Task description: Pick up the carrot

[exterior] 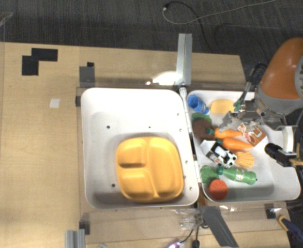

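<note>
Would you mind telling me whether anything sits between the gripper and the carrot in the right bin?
Nothing visible does. The gripper hangs right above the carrot. The brown packet and the black-and-white toy crowd the carrot's sides.

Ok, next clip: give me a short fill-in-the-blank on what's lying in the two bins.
1. The yellow divided tray lies in the ______ bin.
2. The carrot lies in the ______ bin.
3. The bottle lying near the right bin's front is ______ in colour.
4. The cup at that bin's back left corner is ______.

Missing words: left; right; green; blue
</note>
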Controlling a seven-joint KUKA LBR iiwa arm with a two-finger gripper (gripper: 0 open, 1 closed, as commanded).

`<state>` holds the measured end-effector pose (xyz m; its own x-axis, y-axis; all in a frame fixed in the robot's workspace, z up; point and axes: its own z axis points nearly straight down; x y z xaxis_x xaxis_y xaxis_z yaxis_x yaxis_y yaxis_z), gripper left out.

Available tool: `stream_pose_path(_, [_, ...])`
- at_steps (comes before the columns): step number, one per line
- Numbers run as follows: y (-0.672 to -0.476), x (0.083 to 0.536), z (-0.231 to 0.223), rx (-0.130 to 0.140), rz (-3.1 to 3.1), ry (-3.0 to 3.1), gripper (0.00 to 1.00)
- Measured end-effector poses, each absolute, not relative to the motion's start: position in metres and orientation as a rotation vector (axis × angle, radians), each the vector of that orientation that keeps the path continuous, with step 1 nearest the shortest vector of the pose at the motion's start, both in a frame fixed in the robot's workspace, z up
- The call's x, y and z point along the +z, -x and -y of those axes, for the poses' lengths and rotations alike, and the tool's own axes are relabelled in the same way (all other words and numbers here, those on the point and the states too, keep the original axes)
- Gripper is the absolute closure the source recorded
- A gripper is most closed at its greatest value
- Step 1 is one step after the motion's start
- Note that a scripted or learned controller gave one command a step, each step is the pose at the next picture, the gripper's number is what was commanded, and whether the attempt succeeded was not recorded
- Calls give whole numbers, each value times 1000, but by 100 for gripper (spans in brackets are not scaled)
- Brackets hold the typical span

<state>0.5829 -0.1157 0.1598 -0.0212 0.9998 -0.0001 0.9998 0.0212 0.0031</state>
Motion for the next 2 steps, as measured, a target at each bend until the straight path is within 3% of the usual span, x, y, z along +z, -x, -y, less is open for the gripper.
stream_pose_path(1, [-589, 107, 129, 7, -2426, -1986, 0])
stream_pose_path(2, [-642, 87, 143, 9, -1711, -2630, 0])
